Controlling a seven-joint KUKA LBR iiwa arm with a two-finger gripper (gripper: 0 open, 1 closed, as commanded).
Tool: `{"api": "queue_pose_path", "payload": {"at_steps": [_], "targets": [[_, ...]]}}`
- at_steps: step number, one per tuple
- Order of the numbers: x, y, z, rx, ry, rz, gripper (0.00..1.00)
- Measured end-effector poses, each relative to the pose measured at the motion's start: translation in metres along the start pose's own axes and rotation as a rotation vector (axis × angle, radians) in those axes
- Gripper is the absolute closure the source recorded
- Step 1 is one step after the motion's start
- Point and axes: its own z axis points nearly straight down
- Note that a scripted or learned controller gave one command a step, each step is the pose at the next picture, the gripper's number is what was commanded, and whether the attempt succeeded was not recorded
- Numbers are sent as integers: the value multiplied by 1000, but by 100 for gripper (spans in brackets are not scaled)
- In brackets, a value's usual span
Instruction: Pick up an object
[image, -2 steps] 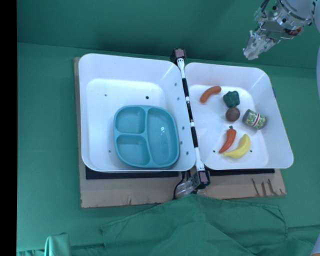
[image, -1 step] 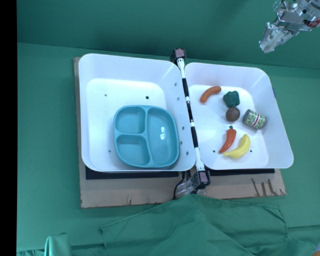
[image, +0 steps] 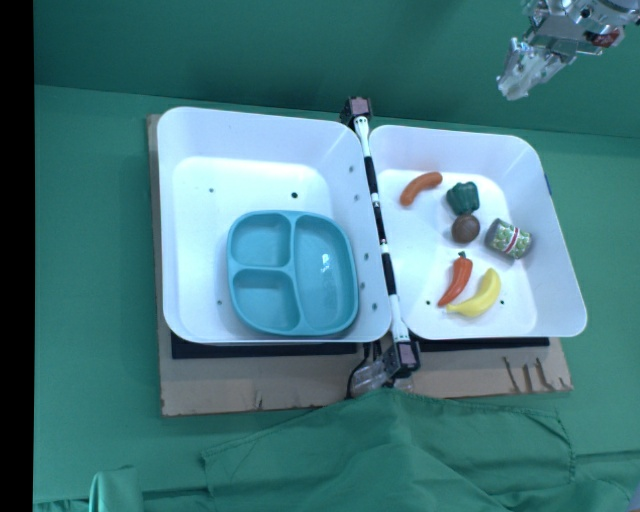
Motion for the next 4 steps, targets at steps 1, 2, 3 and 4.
{"api": "queue_pose_path", "payload": {"at_steps": [1,2,3,4], "targets": [[22,0,7,1,0,0,100],[48,0,17,1,1,0,100],[75,0,1,-4,0,0,100],[104,0,-11,-3,1,-1,100]]}}
